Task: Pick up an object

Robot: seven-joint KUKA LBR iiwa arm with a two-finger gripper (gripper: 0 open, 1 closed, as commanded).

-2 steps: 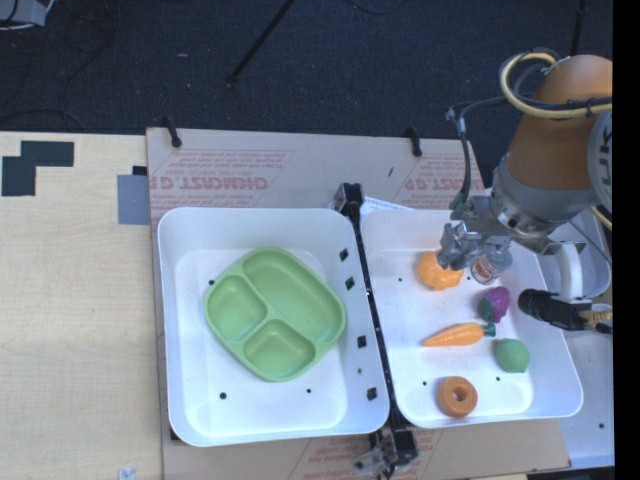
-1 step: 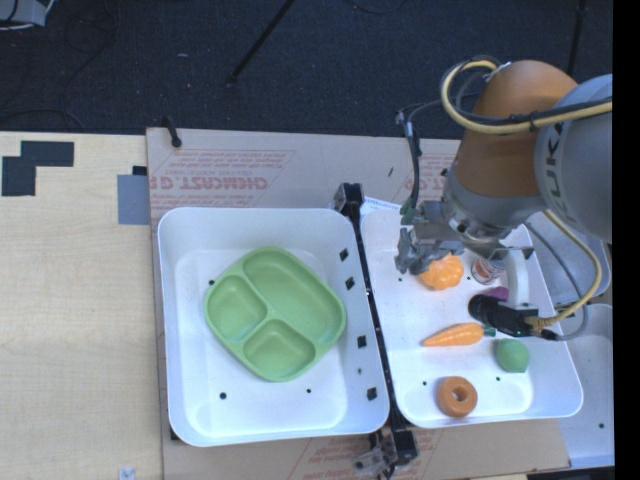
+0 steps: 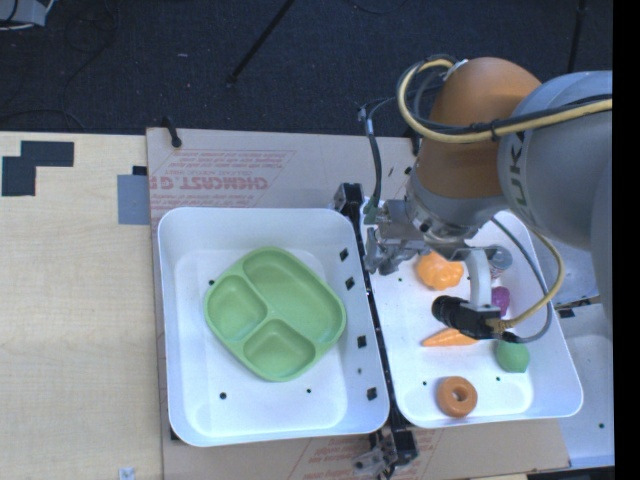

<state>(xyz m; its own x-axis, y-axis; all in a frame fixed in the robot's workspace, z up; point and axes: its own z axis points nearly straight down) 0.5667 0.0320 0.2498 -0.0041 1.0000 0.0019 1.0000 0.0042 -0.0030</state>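
Jaw state cannot be determined: the gripper is viewed from above and sits partly under the wrist housing. It is at the upper left of the right bin, close to the divider. Candidate objects in that bin: an orange lump (just beside the gripper), an orange cone, a green piece and a doughnut-shaped ring. The left bin holds a green divided plate.
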